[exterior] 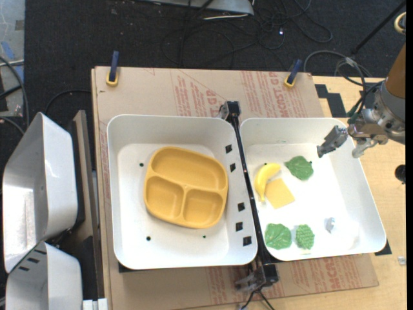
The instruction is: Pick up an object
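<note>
My gripper [346, 144] hangs over the upper right part of the right bin [361, 192], open, with nothing between its fingers. Just left of and below it lies a green leafy piece [299, 168]. Further left are a yellow banana [266, 177] and a yellow cheese slice [280, 193], touching each other. Two more green pieces [278, 236] [304, 237] lie near the bin's front wall. A small grey object [330, 225] rests at the right front.
The left bin [122, 192] holds a yellow divided tray [186, 187]. A black divider [244, 179] runs between the bins. Blue clamps [113, 68] [293, 72] hold the cardboard base at the back. White containers [35, 179] stand at the far left.
</note>
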`<action>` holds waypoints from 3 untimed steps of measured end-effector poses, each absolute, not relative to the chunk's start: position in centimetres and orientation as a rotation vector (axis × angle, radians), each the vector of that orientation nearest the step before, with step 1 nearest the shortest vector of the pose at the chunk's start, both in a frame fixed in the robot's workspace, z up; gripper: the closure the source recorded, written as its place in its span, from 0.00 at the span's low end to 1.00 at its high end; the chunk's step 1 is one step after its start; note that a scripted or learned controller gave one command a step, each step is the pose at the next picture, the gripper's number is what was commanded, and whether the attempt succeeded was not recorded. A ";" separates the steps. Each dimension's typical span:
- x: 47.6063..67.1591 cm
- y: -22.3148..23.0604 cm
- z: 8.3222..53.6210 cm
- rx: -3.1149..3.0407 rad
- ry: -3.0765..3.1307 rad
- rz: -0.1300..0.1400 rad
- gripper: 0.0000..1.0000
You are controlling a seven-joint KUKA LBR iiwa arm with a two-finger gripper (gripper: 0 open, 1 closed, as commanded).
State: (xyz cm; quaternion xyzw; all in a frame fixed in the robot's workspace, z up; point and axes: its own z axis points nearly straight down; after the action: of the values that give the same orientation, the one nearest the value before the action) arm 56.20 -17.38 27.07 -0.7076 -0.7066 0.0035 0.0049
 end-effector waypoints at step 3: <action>56.9 -18.4 16.7 -2.219 -2.216 0.006 0.00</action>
State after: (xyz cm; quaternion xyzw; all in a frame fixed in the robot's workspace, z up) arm 56.93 -18.42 16.73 -0.7076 -0.7066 0.0020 0.0030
